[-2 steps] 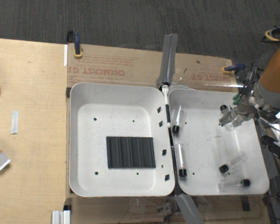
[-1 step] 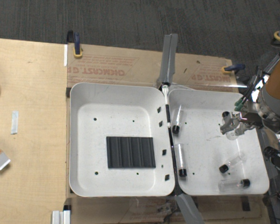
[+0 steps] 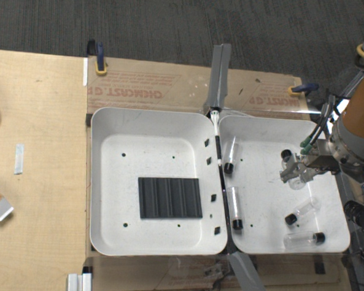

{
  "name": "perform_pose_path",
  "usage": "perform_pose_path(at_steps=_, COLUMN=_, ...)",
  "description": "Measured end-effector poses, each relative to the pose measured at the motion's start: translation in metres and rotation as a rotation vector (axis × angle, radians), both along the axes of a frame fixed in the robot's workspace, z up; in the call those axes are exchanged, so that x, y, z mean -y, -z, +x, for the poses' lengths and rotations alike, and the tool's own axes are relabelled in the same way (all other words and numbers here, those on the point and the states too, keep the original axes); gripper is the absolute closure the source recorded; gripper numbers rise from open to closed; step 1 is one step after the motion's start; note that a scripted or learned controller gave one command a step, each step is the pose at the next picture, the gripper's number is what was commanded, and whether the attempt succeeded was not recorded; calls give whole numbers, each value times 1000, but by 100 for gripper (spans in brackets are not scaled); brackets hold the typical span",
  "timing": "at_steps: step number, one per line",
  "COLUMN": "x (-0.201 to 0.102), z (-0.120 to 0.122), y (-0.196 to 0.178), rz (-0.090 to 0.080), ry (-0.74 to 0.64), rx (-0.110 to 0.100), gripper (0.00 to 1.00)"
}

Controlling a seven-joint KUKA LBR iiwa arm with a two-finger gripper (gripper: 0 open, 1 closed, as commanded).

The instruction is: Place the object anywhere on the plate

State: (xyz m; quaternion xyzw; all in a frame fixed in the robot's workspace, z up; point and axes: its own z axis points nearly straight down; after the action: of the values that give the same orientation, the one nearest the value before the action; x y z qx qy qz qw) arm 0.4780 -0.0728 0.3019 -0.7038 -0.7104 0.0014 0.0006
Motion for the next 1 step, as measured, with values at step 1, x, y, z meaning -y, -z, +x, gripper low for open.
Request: perform_pose_path(at_steps=1, x=-64, z=0, y=8, rz=-1, ry=163, rx=-1, gripper=100)
